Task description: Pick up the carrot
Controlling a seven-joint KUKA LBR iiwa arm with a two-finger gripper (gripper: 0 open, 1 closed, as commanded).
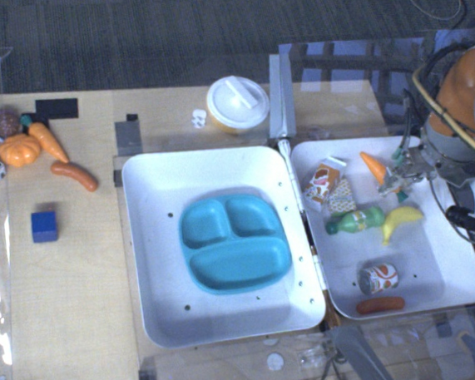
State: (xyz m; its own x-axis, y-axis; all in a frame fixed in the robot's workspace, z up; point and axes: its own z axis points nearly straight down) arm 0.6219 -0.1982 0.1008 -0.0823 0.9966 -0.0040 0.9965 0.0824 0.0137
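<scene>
The carrot, a small orange cone, lies in the upper part of the right white bin. My gripper hangs just right of and below the carrot, close to its thick end. Whether it touches the carrot is unclear. The grey arm with its orange band comes in from the right edge.
The right bin also holds a small carton, a green bottle, a banana, a can and a sausage. A blue divided tray fills the left bin. Toy foods, including another carrot, lie on the bench's far left.
</scene>
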